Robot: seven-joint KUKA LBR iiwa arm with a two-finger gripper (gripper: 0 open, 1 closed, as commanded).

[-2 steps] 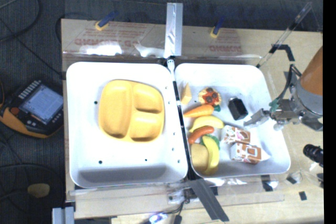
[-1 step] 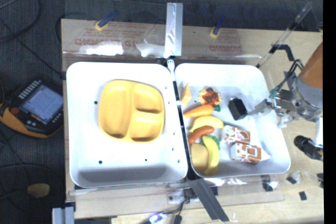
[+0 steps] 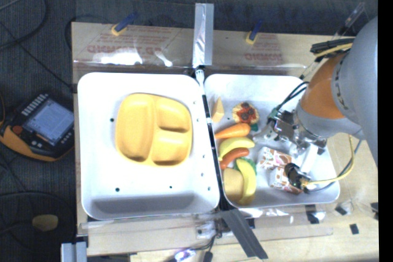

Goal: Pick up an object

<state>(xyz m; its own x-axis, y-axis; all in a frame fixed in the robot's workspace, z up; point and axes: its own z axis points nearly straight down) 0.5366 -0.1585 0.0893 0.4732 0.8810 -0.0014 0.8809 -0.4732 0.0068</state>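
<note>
**A:** The arm (image 3: 344,95) reaches in from the right, and the pincer (image 3: 277,124) hangs low over the middle of the right bin (image 3: 276,90). Wide or narrow? From up here I cannot tell, and nothing is visibly held.

**B:** All the choice is in that bin, too. The toy food is crowded against the wall shared with the left bin (image 3: 98,187), where just a yellow tray (image 3: 153,129) lies.

**A:** That crowding leaves bare floor on the arm's side, so I'd say it has room to come down. The nearest candidates are a carrot (image 3: 233,131) toward the shared wall and a patterned packet (image 3: 275,165) on the pincer's near side.

**B:** Take the carrot first. Its long axis runs across the bin from the shared wall toward the middle, with the inner end tipped slightly toward the far rim. That end stops close to the pincer.

**A:** It's tight, though! A curved banana (image 3: 236,145) lies right beside it, roughly parallel. A grab there risks catching both, in my view.

**B:** The packet lies flat, and its long axis slants from the middle toward the near right corner. It sits a little apart from the pile, so I'd call it the cleaner pick.
</note>
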